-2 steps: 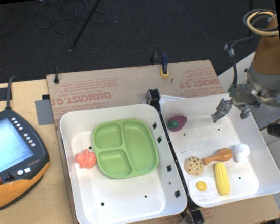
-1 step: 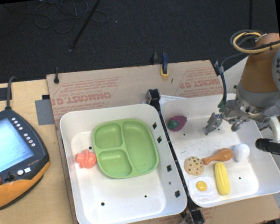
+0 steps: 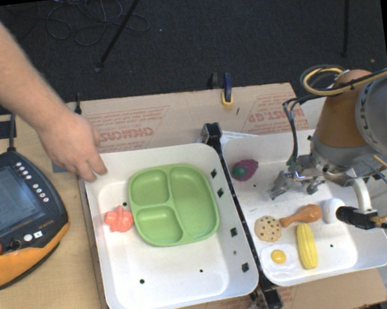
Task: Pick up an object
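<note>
**End effector poised over the right bin, nothing picked yet**

While nothing sits between its fingers, the end effector [image 3: 287, 182] hovers in the right white bin [image 3: 376, 255], spread narrowly. Nearest lie a yellow plastic corn cob [image 3: 307, 245] and a fried-egg toy [image 3: 278, 256]; beyond them, a round speckled cookie [image 3: 267, 229] and a brown drumstick [image 3: 302, 215]; farther, a purple-green vegetable toy [image 3: 244, 170]. Judged step: approach. Next it must choose one object, descend and close.

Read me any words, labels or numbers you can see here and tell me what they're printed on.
"CHEMC..." in red, upside down, on the cardboard behind the left bin; the rest is unclear.
Red print on the cardboard behind the right bin: too blurred.
Pendant screen and buttons: too small to read.
</note>
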`<action>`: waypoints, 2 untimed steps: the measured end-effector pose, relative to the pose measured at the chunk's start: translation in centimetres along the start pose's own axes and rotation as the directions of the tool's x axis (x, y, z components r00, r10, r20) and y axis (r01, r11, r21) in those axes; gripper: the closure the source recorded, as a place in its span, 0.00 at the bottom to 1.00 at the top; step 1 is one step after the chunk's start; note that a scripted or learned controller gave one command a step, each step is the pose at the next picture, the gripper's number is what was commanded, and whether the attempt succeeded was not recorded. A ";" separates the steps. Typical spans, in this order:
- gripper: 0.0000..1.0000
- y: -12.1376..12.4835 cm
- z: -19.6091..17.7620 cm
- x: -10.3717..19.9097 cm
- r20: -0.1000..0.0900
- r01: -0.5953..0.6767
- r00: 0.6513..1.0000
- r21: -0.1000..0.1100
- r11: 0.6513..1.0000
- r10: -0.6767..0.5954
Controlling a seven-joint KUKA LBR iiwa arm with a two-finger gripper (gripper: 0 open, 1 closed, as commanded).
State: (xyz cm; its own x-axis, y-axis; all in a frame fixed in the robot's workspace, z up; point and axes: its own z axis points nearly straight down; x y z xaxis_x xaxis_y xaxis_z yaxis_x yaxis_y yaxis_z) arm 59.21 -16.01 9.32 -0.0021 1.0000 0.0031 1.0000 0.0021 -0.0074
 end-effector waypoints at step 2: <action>1.00 -0.1 -0.4 -0.2 0.001 -0.008 1.000 -0.002 1.000 0.008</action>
State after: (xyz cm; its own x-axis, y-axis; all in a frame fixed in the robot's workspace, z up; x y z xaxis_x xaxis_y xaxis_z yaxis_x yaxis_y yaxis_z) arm 59.11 -16.23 9.75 0.0058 1.0000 0.0020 1.0000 -0.0058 -0.0054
